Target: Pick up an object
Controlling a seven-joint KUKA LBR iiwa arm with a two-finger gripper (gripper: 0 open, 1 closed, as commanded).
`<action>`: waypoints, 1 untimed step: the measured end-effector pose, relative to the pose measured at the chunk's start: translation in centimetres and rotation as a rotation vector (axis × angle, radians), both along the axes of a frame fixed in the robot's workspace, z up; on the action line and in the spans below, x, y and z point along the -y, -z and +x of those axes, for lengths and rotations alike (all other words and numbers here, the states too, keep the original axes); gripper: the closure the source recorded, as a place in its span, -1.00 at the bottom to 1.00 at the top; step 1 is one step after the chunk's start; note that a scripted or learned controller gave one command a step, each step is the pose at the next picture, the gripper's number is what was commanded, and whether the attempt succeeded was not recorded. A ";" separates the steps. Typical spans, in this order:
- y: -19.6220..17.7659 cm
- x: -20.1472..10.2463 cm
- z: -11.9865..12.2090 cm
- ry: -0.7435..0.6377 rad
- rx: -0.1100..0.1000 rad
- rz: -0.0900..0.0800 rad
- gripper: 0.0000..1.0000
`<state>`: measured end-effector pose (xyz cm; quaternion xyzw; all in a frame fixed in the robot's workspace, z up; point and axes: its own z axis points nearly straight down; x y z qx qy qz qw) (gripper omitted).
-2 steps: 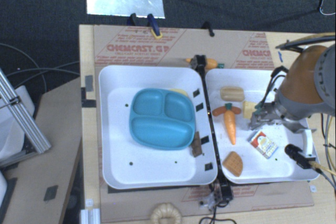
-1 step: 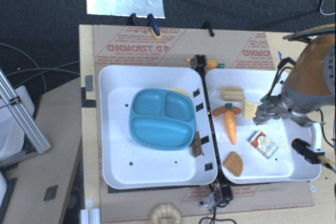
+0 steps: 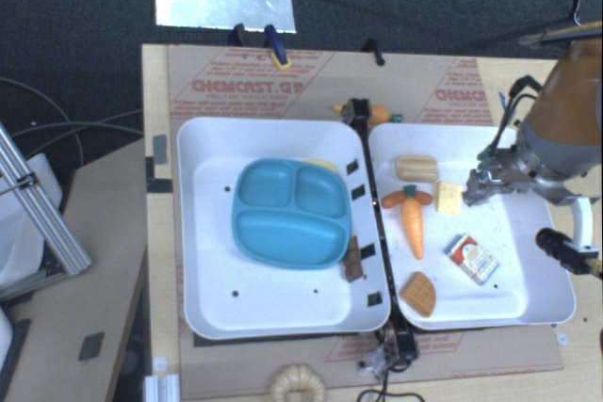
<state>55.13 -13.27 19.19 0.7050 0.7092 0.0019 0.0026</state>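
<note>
We have the gripper (image 3: 480, 184) low over the right bin (image 3: 542, 306), just beside the yellow cheese wedge (image 3: 449, 199); whether it is open or closed, we cannot tell; we see nothing lifted yet. The carrot (image 3: 413, 223), bread roll (image 3: 416, 168), cookie (image 3: 418, 294) and small red-and-white box (image 3: 472, 259) all lie on the bin floor; the blue divided plate (image 3: 290, 212) sits in the left bin (image 3: 203, 297). By our reckoning the approach is done; grasp and lift remain.

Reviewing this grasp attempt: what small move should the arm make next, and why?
Probably lower the gripper slightly toward the yellow cheese-like block. The gripper hovers just right of it in the right bin, nothing shows between its fingers, and the block lies apart from the carrot.
</note>
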 end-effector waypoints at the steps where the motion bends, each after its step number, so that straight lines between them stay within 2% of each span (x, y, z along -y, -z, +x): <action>1: -3.3 0.0 0.1 0.000 -0.003 0.001 1.00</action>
